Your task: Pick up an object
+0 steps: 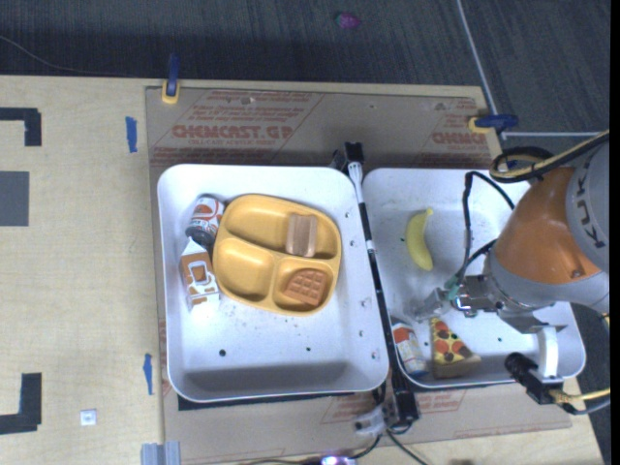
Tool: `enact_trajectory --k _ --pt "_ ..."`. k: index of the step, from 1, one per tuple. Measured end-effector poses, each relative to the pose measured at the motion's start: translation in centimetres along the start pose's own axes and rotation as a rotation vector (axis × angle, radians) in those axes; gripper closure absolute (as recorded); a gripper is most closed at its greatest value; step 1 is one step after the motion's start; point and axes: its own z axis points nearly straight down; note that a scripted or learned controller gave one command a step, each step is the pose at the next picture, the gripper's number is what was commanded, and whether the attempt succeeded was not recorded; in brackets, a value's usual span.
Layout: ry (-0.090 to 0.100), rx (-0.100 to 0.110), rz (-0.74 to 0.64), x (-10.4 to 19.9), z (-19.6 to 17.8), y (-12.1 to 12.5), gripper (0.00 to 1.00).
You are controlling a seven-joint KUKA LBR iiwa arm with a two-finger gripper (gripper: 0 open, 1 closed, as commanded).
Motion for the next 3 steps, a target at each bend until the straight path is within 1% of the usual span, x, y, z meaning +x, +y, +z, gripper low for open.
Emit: enact_trajectory --k 1,2,3 --pt "-0.008 -0.007 0.004 -0.4 -1.1 0.2 1.00" --pt "0.012 0.019 -0.003 6.5 -9.6 0.9 1.00" --pt "0.012 0.021 -0.002 2.5 -9.6 -0.3 1.00"
